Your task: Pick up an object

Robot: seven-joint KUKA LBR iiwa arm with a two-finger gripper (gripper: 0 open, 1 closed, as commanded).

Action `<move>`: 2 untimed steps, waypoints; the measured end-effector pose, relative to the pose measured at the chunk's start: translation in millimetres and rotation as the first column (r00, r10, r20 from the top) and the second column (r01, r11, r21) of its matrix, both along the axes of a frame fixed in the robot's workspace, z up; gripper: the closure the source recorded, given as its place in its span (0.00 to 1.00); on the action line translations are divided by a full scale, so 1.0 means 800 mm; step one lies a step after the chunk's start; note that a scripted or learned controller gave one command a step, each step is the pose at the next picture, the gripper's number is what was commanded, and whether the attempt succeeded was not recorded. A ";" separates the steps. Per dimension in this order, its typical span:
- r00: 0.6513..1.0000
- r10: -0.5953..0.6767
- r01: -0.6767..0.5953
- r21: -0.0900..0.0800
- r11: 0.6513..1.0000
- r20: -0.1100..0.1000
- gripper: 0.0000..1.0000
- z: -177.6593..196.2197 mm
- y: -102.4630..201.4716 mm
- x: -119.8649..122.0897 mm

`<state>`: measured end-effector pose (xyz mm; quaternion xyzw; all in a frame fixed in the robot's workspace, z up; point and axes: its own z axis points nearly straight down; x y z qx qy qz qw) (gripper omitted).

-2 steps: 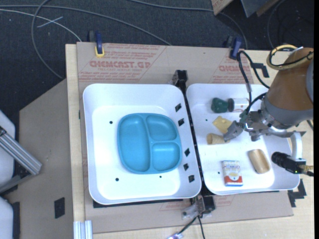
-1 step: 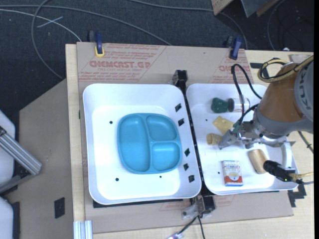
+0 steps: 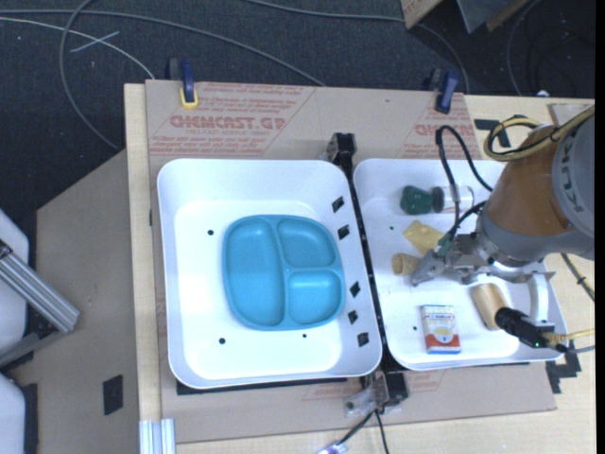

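Grey arm with an orange band

The arm [image 3: 558, 192] has a rounded grey shell, and a wide band of dull orange goes around it above the wrist. On the grey part some dark letters are partly visible. Black cables [image 3: 458, 168] curve along the arm, and the gripper [image 3: 437, 265] is made of grey metal.

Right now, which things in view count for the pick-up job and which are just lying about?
For the job, all in the right white bin:
pincer
dark green round object
pale yellow flat piece
small tan lump
small red and white box
tan cylinder

Lying about:
blue divided plastic plate in the left white bin
blue clamps
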<state>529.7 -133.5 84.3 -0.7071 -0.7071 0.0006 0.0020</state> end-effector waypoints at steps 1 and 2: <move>1.000 -0.001 0.001 0.001 1.000 0.003 1.00 0.014 0.000 0.001; 1.000 0.001 -0.001 -0.002 1.000 0.008 1.00 0.069 0.000 0.008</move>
